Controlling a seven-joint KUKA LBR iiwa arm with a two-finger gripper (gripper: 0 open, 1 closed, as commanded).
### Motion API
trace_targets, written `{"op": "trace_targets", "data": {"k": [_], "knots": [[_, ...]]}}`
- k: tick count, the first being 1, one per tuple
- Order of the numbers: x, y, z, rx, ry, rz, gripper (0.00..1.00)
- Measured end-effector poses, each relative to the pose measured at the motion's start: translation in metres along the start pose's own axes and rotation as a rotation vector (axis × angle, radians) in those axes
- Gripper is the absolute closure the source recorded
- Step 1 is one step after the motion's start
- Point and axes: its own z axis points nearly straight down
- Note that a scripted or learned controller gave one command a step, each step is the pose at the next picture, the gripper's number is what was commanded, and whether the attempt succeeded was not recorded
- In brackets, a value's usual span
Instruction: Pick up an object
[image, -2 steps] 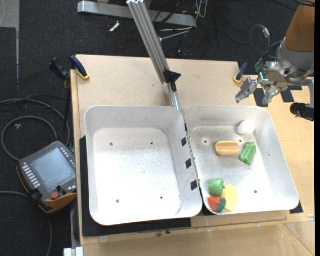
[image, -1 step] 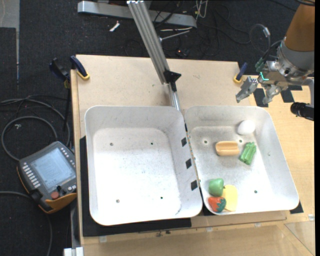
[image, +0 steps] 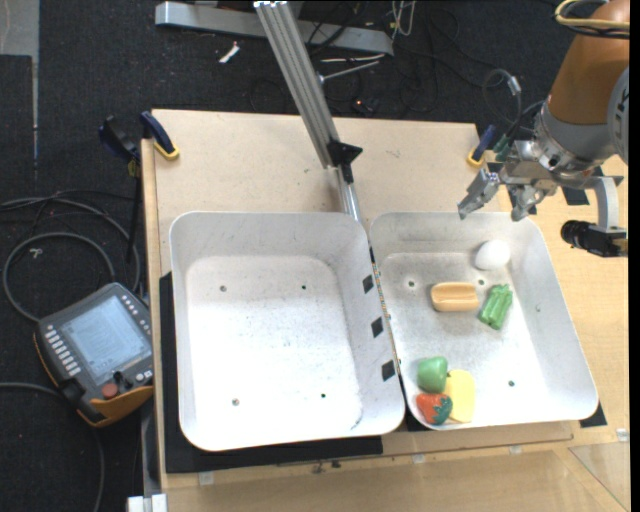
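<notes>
While poised above right bin (image: 560, 330), fingers spread, nothing held: gripper (image: 497, 203). Step: approach. Next, likely: descend over white egg (image: 491, 254), nearest; close squarely.

Matt, speckled white plastic bins (image: 270, 300) sat on a pale wooden bench (image: 260, 160); the toy foods, including a green pepper (image: 432, 373), looked smooth and glossy.
</notes>
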Motion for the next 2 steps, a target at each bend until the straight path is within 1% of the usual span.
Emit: {"op": "trace_targets", "data": {"k": [2], "knots": [[-0.004,0.002,0.128,0.002,0.001,0.003,0.00]]}}
